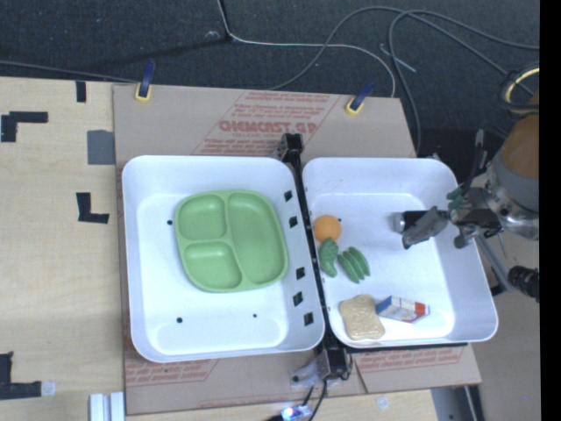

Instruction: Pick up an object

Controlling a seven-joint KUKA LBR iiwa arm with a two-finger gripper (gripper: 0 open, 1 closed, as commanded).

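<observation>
Two white bins sit side by side. The left bin [140, 261] holds one green plate [231, 239] with three parts. The right bin [456, 323] holds one orange [327, 228], two green veggies [343, 260] (touching each other, just below the orange), one tan sponge [361, 317] and one small box [403, 309] beside it. The gripper [419, 226] hangs over the right bin's right side, away from the things. I cannot tell if it is open, and nothing shows in it.

This is looking like a robot lab. Two white bins [140, 235] are sitting on a cardboard sheet [263, 117] held by yellow clamps [358, 103]. Behind the bins, cables [351, 33] are lying across dark carpet [88, 16].
</observation>
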